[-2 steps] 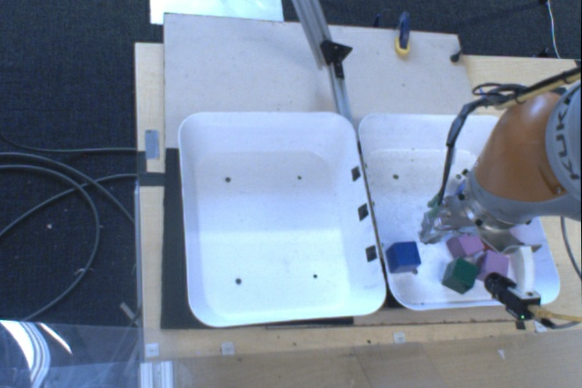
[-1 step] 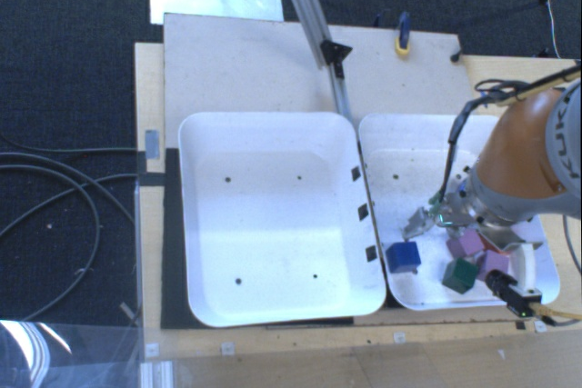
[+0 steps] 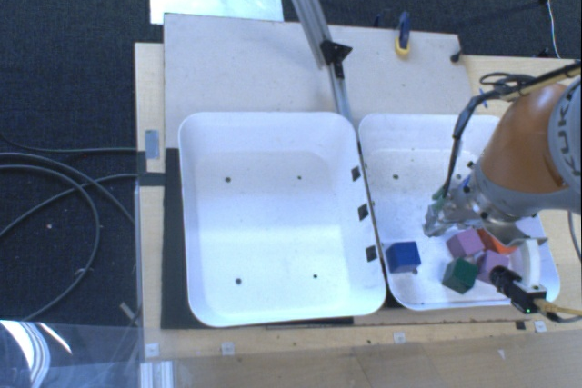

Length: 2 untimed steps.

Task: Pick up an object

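The bench [image 3: 264,59] was seen from above, bearing two shallow white bins side by side, and the arm [image 3: 536,150] was reached in from the right over the right-hand bin [image 3: 400,159]. The left-hand bin [image 3: 273,213] lay well away to the left of the gripper [image 3: 443,221], across the shared rim. The gripper was lowered close to the floor of the right-hand bin, and whether it was open or closed could not be told; nothing could be seen held in it. The task was therefore judged to be at its approach stage, with grasp and lift left to be done. The objects were clustered in the near right corner of that bin: a blue block [image 3: 403,256] just below and left of the gripper, a purple block [image 3: 467,243] just to its right, a green block [image 3: 461,274] below that, and a pink block [image 3: 496,265] and a small orange piece [image 3: 496,242] farther right, partly hidden by the wrist. Open floor was left above and to the left of the gripper, while the bin's near wall and right wall crowded the cluster.
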Available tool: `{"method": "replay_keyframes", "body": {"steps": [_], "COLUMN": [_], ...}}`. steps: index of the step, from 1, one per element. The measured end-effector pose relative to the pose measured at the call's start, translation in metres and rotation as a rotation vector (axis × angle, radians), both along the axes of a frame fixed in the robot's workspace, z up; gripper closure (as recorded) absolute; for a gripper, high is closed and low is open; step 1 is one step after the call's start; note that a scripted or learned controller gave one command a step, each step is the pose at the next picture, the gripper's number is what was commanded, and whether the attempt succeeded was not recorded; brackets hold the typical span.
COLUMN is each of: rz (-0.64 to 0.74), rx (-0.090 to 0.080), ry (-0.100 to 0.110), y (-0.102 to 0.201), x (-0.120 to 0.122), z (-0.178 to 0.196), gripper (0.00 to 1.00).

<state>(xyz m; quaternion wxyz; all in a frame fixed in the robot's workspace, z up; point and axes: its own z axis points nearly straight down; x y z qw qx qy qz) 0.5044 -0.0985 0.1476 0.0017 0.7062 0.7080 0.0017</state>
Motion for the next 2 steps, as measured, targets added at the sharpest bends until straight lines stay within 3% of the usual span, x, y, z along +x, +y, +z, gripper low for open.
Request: {"method": "replay_keyframes", "body": {"steps": [1, 2], "rz": [0.0, -0.006], "rx": [0.0, -0.004], "ry": [0.0, 0.005], "y": [0.0, -0.078], "x": [0.0, 0.032], "z": [0.0, -0.06], "gripper": [0.0, 0.0]}}
